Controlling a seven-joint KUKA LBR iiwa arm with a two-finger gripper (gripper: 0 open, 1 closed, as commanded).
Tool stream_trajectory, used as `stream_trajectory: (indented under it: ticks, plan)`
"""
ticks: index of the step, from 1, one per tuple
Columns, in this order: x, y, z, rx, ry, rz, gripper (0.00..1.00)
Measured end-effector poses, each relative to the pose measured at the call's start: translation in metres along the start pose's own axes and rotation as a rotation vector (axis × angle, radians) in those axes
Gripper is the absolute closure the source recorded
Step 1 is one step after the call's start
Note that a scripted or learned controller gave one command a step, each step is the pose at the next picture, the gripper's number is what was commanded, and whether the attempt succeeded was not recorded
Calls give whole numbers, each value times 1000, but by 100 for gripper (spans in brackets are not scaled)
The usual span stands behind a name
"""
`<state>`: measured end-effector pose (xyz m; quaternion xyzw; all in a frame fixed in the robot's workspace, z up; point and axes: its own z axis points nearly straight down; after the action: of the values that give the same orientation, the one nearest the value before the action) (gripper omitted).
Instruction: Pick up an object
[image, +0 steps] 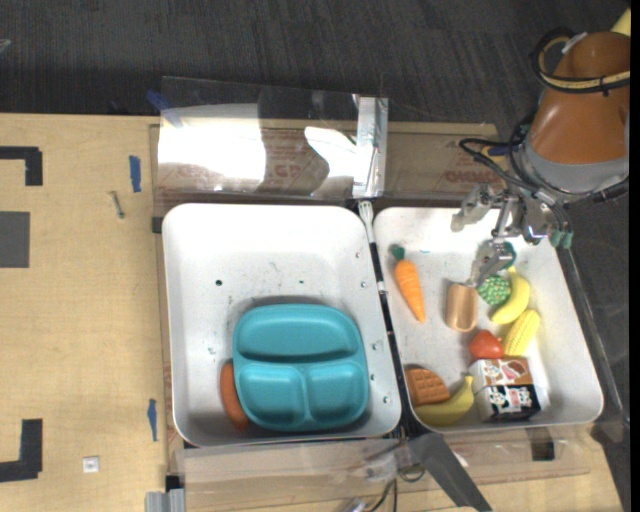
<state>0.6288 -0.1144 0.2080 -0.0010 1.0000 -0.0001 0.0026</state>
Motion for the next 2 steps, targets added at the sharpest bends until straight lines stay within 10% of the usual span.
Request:
stream_trajectory:
  ticks: [1,2]
  plan:
    - [44,-31,112,1,-4,60,0]
    - [79,-62,117,2,-16,-24,0]
